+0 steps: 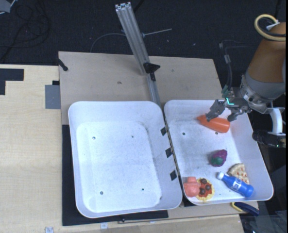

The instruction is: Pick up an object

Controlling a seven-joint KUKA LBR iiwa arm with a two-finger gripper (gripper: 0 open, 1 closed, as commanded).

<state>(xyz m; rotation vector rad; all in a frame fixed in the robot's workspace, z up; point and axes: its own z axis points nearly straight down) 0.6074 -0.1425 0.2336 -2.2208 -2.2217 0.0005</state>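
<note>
Right now my gripper [226, 111] hovers, fingers spread, just above the orange carrot [214, 123], gripping nothing.

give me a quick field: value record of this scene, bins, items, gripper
left bin: white, shallow
right bin: white, holds the items
items: orange carrot, purple item, blue bottle, waffle-like piece, red and yellow toy food
gripper: fingers spread, just above the carrot's far end
held: nothing visibly between the fingers
</note>
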